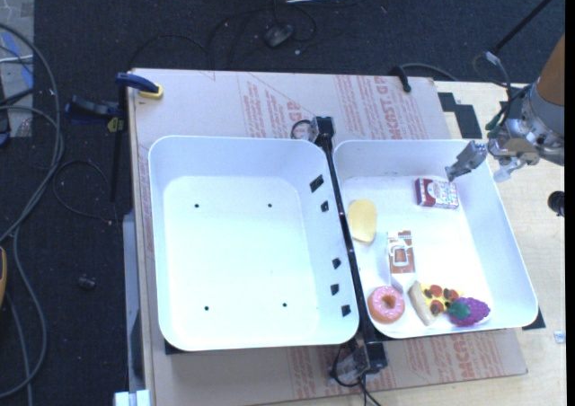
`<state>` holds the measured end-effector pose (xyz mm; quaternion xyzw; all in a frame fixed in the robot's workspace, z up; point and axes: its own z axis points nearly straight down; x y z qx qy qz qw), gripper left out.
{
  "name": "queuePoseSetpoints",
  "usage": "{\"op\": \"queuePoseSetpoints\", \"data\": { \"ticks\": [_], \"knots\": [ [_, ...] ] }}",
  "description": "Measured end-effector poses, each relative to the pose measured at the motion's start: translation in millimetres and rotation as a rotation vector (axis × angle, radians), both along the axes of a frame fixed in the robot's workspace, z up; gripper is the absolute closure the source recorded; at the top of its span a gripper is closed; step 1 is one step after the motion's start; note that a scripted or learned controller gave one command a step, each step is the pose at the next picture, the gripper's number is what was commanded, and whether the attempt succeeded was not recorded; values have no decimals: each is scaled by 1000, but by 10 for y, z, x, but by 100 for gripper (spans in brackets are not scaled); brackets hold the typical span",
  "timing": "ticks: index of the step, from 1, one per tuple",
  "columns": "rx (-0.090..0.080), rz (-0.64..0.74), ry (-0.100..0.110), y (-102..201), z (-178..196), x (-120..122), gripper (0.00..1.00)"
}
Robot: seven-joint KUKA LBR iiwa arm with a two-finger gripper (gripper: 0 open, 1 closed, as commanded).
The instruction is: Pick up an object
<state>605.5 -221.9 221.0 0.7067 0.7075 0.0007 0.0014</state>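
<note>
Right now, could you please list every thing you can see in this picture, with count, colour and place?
bins: 2, white, side by side on the bench
red carton: 1, red and white, right bin, far end
yellow piece: 1, pale yellow, right bin, by the divider
small box: 1, white and orange, right bin, middle
donut: 1, pink, right bin, near edge
pizza slice: 1, multicoloured, beside the donut
grapes: 1, purple, near right corner
gripper: 1, grey, above the right bin's far right rim

Grey arm (550, 99) — orange band, metallic wrist.
</note>
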Motion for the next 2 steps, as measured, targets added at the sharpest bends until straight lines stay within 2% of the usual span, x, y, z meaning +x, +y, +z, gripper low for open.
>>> {"op": "queuePoseSetpoints", "data": {
  "ticks": [1, 2],
  "knots": [
    [1, -1, 4, -1, -117, -63, 0],
    [0, 0, 2, -1, -45, 127, 0]
  ]
}}
